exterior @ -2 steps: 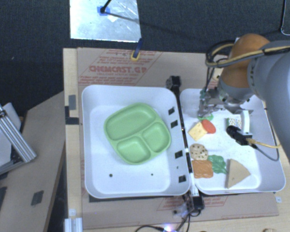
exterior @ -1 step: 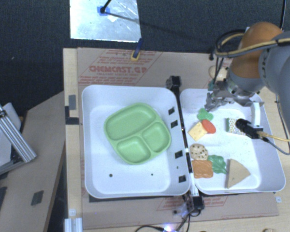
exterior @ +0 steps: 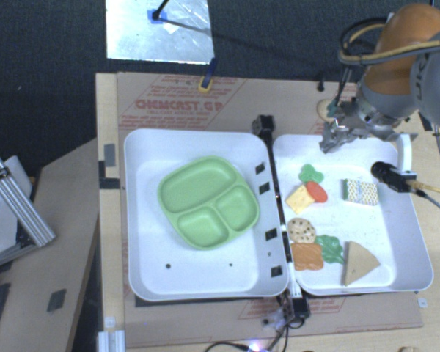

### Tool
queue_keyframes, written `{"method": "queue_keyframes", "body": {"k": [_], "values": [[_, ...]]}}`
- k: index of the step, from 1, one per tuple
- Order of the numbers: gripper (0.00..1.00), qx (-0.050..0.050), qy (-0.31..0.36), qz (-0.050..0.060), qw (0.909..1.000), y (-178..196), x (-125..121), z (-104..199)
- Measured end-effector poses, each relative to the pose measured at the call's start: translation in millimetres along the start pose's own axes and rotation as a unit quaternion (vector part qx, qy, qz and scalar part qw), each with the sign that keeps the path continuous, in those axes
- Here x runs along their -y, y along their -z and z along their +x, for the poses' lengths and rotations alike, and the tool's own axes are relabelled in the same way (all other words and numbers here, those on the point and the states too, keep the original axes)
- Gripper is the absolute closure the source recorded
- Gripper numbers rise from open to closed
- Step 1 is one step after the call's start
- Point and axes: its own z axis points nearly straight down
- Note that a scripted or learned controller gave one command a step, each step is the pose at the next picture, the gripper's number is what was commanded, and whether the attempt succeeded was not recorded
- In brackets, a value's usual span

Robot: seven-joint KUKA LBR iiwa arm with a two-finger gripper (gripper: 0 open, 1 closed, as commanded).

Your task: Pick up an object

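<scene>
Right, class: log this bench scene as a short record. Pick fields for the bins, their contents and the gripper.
left bin: holds green tray, three compartments
right bin: toy food near the divider
items: cookie, cheese, tomato, wedge, blue-patterned block
gripper: above right bin's far-left corner, holding nothing visible

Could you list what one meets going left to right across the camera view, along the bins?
Green divided plate → cookie → red piece → claw → patterned white block.
</scene>
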Motion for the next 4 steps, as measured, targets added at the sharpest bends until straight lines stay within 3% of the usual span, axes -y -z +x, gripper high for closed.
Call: {"method": "queue_keyframes", "body": {"k": [1, 3, 4], "values": [[1.00, 0.000, 0.000, 0.002, 1.0000, 17, -1, 0], [1.00, -0.001, -0.002, 0.006, 1.0000, 13, 110, 31], [1.00, -0.001, -0.002, 0.006, 1.0000, 11, 149, 33]]}}
